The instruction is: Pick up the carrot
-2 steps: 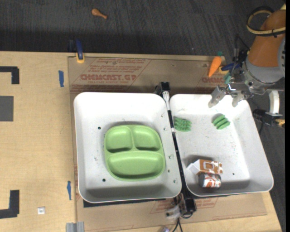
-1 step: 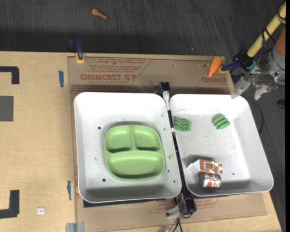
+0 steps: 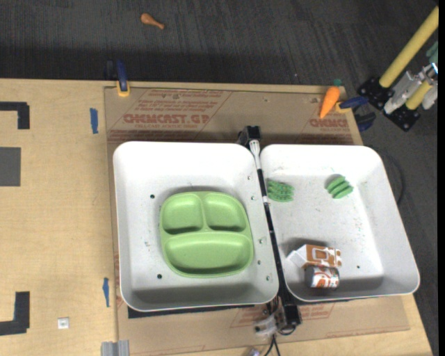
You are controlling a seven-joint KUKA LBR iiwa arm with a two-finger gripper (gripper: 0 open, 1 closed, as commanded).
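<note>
The carrot is a small orange toy with a green top. It lies on the brown board behind the far rim of the right bin, outside both bins, with its green end pointing away from the bins. A blue clamp sits just to its right. Nothing touches the carrot.
The left bin holds a green divided plate. Two green ridged pieces and a white-and-orange carton with a can lie in the right bin. A yellow pole with a black clamp stands at top right. A small orange object lies on the dark floor.
</note>
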